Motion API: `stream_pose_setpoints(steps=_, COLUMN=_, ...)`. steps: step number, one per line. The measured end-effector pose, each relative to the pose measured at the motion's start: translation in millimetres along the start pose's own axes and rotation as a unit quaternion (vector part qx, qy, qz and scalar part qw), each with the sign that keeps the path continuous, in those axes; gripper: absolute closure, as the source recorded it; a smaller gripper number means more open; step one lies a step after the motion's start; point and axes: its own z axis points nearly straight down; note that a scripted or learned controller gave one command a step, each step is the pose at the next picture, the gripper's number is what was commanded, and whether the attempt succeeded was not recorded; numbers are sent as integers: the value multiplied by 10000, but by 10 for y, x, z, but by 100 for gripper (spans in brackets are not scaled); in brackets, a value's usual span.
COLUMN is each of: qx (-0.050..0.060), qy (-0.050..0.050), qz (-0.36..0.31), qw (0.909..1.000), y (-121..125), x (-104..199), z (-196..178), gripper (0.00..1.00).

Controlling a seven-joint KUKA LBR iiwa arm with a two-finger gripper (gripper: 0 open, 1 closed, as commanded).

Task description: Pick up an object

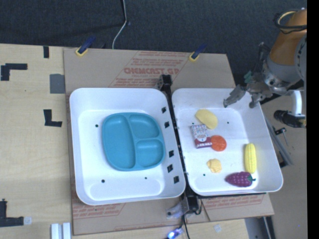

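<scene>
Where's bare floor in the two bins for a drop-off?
Left bin: bare strip around the blue tray, widest along the near edge. Right bin: bare far strip beyond the lemon, beside the gripper, plus a gap between the tomato and corn. Crowded from the carton toward the grapes.

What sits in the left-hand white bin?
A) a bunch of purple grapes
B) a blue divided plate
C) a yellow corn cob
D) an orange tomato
B: the blue divided plate lies alone in the left bin, while the toy grapes, corn cob and orange tomato all lie in the right bin.
</scene>
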Motion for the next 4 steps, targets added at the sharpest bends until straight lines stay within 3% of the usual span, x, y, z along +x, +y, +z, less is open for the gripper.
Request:
stream_pose_setpoints(steps=1, qx=-73, qy=-17, qz=-20, qw=10000, y=34, x=8, z=-105, gripper=0)
stream_pose_setpoints(steps=3, qx=-58, qy=-17, qz=-25, qw=10000, y=111, x=76, z=839, gripper=0)
stream_pose_setpoints(steps=4, qx=-100, qy=-35, qz=-22, qw=9999, y=127, x=73, z=934, gripper=0)
